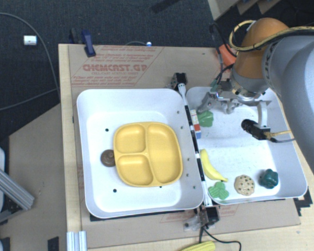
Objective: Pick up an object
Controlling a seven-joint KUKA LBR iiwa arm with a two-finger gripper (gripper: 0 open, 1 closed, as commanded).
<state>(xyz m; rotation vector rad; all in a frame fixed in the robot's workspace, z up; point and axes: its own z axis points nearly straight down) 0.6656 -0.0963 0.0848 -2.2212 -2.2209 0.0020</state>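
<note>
End effector [226,102] low over right bin [288,187], far-left corner, fingers' state can't tell from here; green block [206,119] just beside it, against dividing wall; banana [211,167], green leaf [219,192], cookie [244,184], teal lump [269,178] along near edge, well apart from arm; yellow tray [146,153] in left bin [94,114], brown disc [108,158] touching tray's left side.

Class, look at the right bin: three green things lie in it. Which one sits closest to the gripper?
The light green piece by the bin's left wall, just below the gripper. The leafy green piece and dark teal piece lie along the near edge.
</note>
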